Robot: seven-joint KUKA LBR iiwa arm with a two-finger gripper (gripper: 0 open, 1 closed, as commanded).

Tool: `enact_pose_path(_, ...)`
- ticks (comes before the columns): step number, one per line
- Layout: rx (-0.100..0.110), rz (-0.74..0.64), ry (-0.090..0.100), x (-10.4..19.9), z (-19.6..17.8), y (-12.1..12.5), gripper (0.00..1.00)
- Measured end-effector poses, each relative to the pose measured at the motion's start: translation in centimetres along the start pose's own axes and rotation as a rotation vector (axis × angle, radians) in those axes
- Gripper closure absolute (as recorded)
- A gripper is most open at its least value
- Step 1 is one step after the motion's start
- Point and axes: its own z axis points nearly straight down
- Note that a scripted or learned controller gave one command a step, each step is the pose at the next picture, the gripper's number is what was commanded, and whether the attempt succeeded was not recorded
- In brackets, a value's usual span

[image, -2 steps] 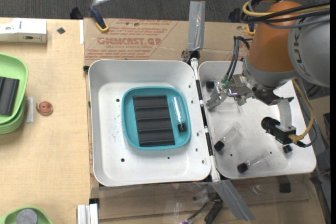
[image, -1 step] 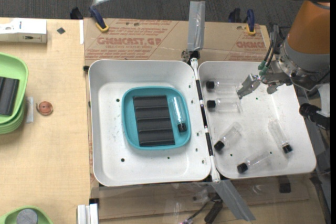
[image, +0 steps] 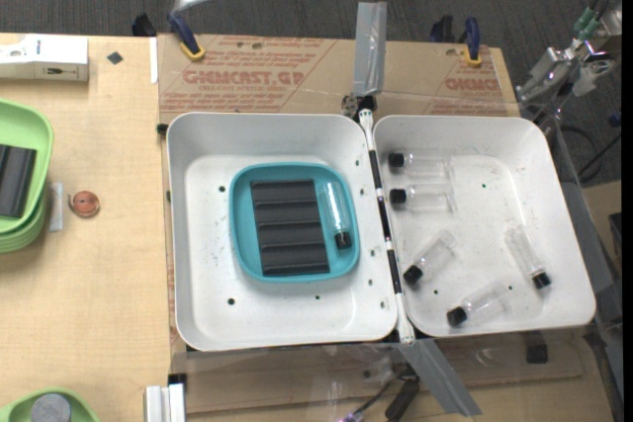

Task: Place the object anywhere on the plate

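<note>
A clear plastic vial with a black cap [image: 336,212] lies along the right side of the teal rounded-square plate [image: 245,212], cap toward the near edge, resting just beside the plate's dark ribbed insert [image: 289,224]. By that reckoning the placing step looks finished for this vial, so the next move, if there is one, is a fresh pick from the other bin.

The plate sits in the left shallow white bin [image: 198,301], a smooth moulded tray with rounded corners. The right white bin [image: 554,163] holds five more clear vials with black caps [image: 425,260], scattered at different angles, slick and round, so likely to roll under a poor grasp. The gripper's state cannot be told here. Printed brown cardboard [image: 257,74] lies under both bins.
</note>
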Motion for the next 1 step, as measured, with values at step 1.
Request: enact_pose_path(1, 0.000, 0.013, 0.000, -7.85, -5.48, 1.26, 0.00)
